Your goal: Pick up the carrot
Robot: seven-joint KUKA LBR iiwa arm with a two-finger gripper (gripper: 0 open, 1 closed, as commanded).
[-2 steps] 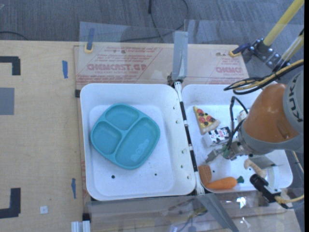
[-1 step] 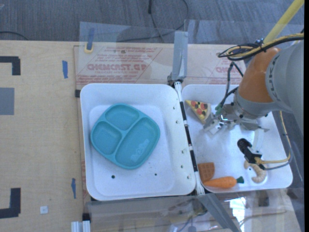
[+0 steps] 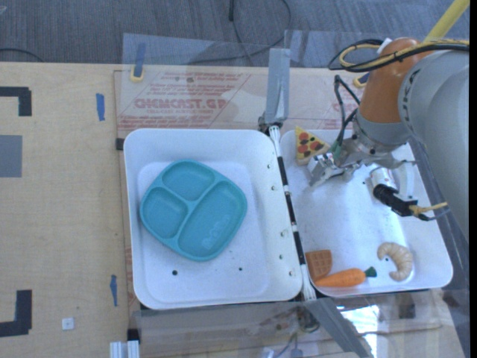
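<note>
**benchwatcher:** Wooden bench, two white bins. The carrot (image 3: 341, 278) lies along the near edge of the right bin (image 3: 350, 215), toward its near-left corner, touching a little waffle piece (image 3: 319, 262). The gripper (image 3: 328, 167) hangs up by the far-left corner, near a pizza slice (image 3: 304, 143), well apart from the carrot. Can't tell how its jaws stand.

**servo_sam:** My worry: the bin wall and waffle crowd it, so fingers could clip either and shove the carrot. The croissant (image 3: 396, 259) sits just beside its leafy end too. The teal plate (image 3: 194, 209) in the left bin isn't in the way.
</note>
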